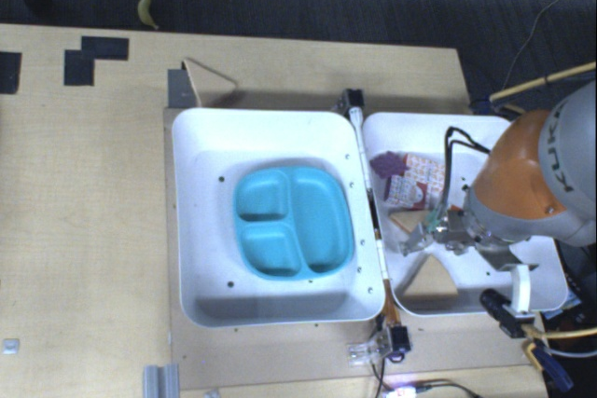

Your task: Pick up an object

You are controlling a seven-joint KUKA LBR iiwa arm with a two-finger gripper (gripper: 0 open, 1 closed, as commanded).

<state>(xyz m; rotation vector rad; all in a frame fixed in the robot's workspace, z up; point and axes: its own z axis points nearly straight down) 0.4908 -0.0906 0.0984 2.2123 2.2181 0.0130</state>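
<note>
In the right bin (pixel 550 294) lie a purple pouch (pixel 386 166), a white packet with a red pattern (pixel 417 180), a small beige piece (pixel 402 221) and a tan wedge (pixel 432 281). My gripper (pixel 424 236) hangs low over the middle of this bin, just right of the beige piece and above the tan wedge. The arm's orange band (pixel 519 172) and grey wrist cover the bin's right half. I see nothing held in the gripper.
The left bin (pixel 201 200) holds a blue divided tray (pixel 293 220). A ridge (pixel 368 200) separates the two bins. Black cables (pixel 457 144) loop from the wrist. Dark tape patches (pixel 93 56) mark the wooden bench at the far left.
</note>
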